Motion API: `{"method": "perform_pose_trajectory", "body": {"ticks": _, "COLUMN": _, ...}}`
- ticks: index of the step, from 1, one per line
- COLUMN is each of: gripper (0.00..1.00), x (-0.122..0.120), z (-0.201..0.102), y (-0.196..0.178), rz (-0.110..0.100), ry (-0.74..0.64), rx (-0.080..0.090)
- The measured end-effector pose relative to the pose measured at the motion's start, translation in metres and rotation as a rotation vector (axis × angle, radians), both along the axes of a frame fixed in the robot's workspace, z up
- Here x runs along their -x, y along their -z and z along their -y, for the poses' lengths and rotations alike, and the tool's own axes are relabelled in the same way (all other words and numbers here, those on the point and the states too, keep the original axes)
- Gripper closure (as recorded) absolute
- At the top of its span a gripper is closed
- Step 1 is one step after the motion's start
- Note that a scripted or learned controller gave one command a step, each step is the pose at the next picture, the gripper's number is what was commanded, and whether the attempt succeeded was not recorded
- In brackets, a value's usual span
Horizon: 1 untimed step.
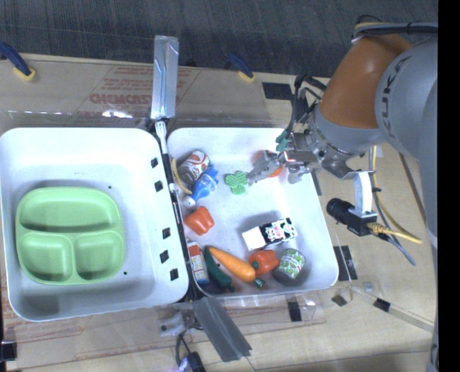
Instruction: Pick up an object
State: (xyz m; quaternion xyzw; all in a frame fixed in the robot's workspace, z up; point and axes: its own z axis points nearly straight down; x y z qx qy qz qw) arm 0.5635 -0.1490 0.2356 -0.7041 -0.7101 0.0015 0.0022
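Note:
My gripper (pixel 268 166) hangs low over the upper right part of the right bin (pixel 311 200), with the arm reaching in from the right. A small red-orange piece (pixel 261 160) shows right at its tip; whether it is gripped is unclear. A small green toy (pixel 235 180) lies just left of the tip. Further left are a round striped can (pixel 195 163) and a blue bottle (pixel 205 184). An orange pepper (pixel 199 220) lies below those.
Near the right bin's front lie a white cow-patterned box (pixel 270 233), a carrot (pixel 231 264), a red fruit (pixel 264 262), a green-white ball (pixel 292 264) and a small bottle (pixel 197 263). The left bin (pixel 12 153) holds a green divided tray (pixel 70 235).

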Motion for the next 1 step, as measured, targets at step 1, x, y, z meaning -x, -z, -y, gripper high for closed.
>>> {"method": "perform_pose_trajectory", "body": {"ticks": 1, "gripper": 0.00, "x": 0.0706, "z": -0.0072, "y": 0.0165, "rz": 0.002, "ry": -0.365, "rx": -0.002}}
